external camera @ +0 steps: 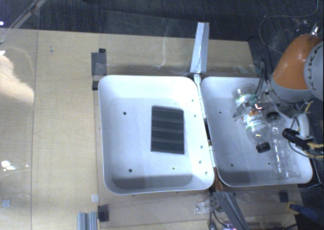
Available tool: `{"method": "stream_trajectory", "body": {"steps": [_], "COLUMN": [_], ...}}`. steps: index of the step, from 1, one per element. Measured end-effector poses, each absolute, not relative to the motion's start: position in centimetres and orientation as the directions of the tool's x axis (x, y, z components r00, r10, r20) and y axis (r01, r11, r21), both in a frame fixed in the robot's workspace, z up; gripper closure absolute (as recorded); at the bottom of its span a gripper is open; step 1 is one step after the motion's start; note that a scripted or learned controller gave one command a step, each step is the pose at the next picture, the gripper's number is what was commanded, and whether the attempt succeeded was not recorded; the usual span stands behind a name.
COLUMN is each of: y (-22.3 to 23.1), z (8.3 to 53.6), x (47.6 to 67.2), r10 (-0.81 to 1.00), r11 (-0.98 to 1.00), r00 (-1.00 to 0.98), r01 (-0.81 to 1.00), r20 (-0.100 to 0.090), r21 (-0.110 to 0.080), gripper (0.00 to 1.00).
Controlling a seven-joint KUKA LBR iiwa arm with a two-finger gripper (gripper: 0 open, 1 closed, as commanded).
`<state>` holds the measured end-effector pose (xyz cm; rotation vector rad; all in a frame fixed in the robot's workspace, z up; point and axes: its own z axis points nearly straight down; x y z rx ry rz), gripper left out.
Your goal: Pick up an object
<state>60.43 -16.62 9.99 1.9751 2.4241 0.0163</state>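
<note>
Black ridged block: one, left bin; clear bottles: perhaps two.

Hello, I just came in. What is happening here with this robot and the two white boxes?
A grey arm with an orange band reaches in over the right bin, trying to pick something up. That bin holds clear plastic bottles and small dark caps, lying close under the arm's wrist. The left bin holds one dark ribbed rectangular block, lying flat near its middle, untouched. Whether the tool has hold of anything, I cannot tell from this view.
</note>
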Motion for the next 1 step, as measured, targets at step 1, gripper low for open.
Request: {"method": "stream_trajectory", "body": {"steps": [1], "y": [-17.02], "z": [17.26], "x": [57.23], "r10": [1.000], "r11": [-0.002], "r00": [0.002], "r01": [1.000], "r20": [-0.001], "r21": [0.005], "gripper": [1.00]}}
